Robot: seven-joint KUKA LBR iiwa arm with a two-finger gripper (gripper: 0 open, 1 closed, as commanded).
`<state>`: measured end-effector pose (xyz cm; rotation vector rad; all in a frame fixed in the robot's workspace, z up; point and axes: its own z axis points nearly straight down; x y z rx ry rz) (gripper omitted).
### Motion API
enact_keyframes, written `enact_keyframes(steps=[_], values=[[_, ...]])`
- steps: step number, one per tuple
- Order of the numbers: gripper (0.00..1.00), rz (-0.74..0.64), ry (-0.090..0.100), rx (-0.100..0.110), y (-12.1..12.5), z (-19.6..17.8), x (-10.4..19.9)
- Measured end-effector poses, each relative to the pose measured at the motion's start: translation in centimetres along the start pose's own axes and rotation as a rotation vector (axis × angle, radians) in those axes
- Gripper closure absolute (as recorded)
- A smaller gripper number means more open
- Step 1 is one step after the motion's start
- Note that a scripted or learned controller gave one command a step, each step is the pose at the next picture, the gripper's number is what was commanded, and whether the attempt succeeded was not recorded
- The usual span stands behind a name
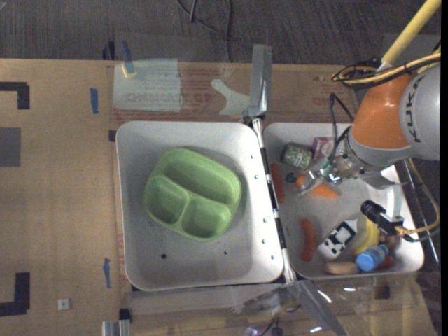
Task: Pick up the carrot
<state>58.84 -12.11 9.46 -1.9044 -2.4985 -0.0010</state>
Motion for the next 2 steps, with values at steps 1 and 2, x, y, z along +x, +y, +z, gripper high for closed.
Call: enact_keyframes(steps=[1, 2], values=[[0.0, 0.307, -0.002, 0.0, -0.8, -12.9, 1.6], [0.0, 0.218, 0.001, 0.002, -1.8, -2.9, 2.5]])
